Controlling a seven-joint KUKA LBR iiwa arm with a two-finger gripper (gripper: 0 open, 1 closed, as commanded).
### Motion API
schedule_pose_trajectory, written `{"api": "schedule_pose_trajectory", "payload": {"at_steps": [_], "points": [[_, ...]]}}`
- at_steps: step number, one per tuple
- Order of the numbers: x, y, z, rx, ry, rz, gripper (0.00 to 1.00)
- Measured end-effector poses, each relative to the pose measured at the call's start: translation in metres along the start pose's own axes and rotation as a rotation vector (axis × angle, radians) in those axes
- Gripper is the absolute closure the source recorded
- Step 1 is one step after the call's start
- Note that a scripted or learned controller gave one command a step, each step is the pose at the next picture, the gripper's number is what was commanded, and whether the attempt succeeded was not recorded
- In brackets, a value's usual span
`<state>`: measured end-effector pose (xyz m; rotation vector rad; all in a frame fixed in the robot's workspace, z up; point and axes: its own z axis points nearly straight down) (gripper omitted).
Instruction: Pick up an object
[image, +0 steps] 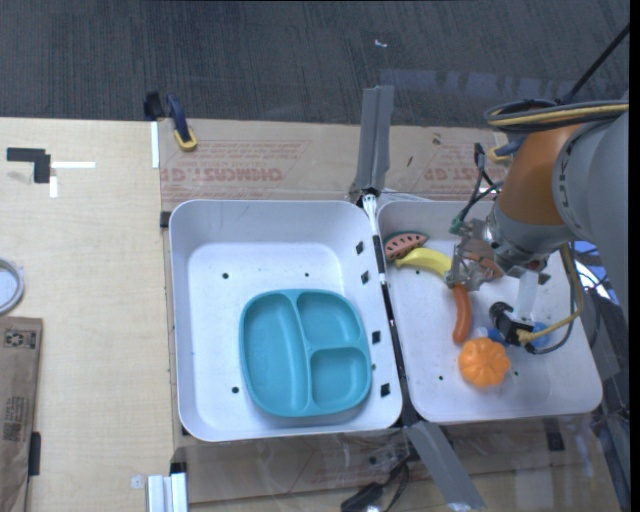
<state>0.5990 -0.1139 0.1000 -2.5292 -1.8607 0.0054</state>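
Across the bench (80, 230), two shallow white bins are sitting side by side, rims touching along a shared divider.

1. Left bin (200, 250): it is holding a teal plate (303, 352) with three compartments, lying flat toward the near right part of the floor.
2. Right bin (560, 390): it is holding the loose items listed below.
3. Arm (590, 170), grey with an orange band: it is reaching in from the right and hanging over the far part of the right bin, cables trailing down beside it.
4. Gripper (470, 268): it is standing low over the bin floor, just above the top end of the sausage. Whether its jaws are apart or closed cannot be told from this angle, and nothing is visibly sitting between them.
5. Orange fruit (484, 362): it is resting near the bin's middle, just below the sausage's lower end.
6. Sausage (461, 315): it is lying lengthwise toward the camera.
7. Banana (422, 261): it is lying left of the gripper, near the divider.
8. Watermelon slice (406, 242): it is lying just beyond the banana, nearly touching it.
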Motion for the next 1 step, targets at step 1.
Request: {"api": "schedule_pose_trajectory", "payload": {"at_steps": [1], "points": [[0.0649,-0.0111,-0.0912,-0.002,0.000,0.024,1.00]]}}
